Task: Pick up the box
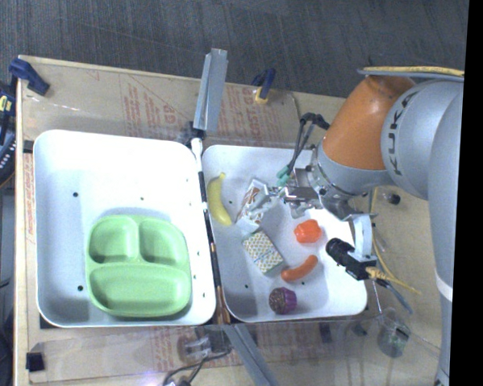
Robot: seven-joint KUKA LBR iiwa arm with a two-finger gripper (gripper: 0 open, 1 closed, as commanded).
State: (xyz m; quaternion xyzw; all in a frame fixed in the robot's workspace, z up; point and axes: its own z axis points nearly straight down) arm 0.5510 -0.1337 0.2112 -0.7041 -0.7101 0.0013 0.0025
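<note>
The box (263, 252) is small, pale and covered in a fine yellow-green pattern. It lies flat near the middle of the right bin (345, 302). My gripper (291, 196) hangs over the back of that bin, up and to the right of the box and clear of it. It is close to a crumpled silver wrapper (253, 203). Nothing shows in its grasp.
In the right bin there are also a banana (218, 200) by the left wall, an orange piece (307, 231), a red sausage (300, 269) and a purple ball (282, 299). The left bin (56, 186) holds a green divided tray (139, 266).
</note>
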